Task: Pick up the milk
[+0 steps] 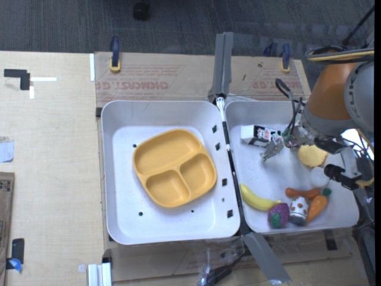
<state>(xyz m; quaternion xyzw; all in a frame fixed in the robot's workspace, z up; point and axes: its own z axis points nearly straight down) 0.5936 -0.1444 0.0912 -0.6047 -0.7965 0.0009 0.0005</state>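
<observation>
The milk (259,134), a small white carton with dark print, lies on its side near the back wall of the right bin (280,183), close to the divider between the two bins. Just beside it to the right hangs the gripper (272,149), its thin metal fingers pointing down and left with their tips just off the carton's near edge; whether they are spread or closed cannot be told, and nothing is seen between them. Behind the gripper sits a pale yellow rounded thing (312,156), partly under the grey arm (342,100) with its orange band. Along the bin's front lie a curved yellow banana (257,199), a purple lumpy fruit (278,215), a small can (299,210) and two orange carrots (312,200), crowded together and well apart from the milk. The left bin (119,177) holds a smooth yellow plastic plate (174,167) with three compartments. Both bins rest on a cardboard-covered surface (155,76).
</observation>
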